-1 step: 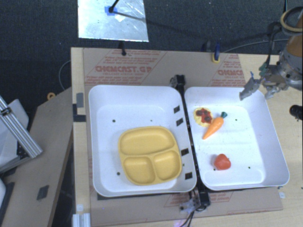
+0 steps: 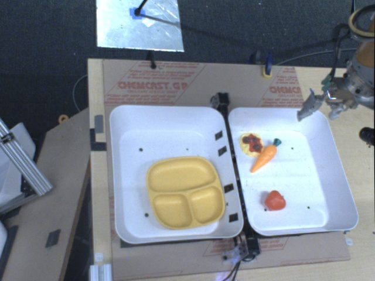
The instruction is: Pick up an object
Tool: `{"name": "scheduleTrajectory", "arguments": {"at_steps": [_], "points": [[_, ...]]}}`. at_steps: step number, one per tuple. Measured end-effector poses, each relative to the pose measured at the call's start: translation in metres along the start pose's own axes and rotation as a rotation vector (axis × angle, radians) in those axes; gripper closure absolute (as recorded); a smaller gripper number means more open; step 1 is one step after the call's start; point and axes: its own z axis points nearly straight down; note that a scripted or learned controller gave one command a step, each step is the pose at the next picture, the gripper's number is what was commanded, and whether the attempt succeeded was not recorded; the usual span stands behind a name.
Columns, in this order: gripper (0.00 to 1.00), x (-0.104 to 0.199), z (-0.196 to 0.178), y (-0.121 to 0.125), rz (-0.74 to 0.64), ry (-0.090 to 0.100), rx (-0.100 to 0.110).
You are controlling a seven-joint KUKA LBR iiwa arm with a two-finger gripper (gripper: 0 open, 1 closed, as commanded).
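Nearest the camera, in the left bin (image 2: pixel 126 127), a yellow divided plate (image 2: pixel 184 191) lies flat with its three compartments bare. In the right bin (image 2: pixel 334 174) sit the candidates for picking: a red tomato-like toy (image 2: pixel 275 201) toward the near side, then an orange toy carrot (image 2: pixel 264 156) lying at a slant, and just beyond it, touching or nearly touching its top, a small round yellow piece with dark red topping (image 2: pixel 252 143). All three rest on the bin floor, so nothing is lifted yet and the whole pick appears to remain. Farthest off, the gripper (image 2: pixel 324 104) hangs above the right bin's far corner, well apart from every toy, its two fingers spread with nothing between them.
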Motion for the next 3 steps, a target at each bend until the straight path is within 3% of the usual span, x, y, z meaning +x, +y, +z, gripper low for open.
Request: {"name": "scheduleTrajectory", "arguments": {"at_steps": [3], "points": [[0.00,0.010,0.156,0.004,0.002,0.000,0.002]]}}
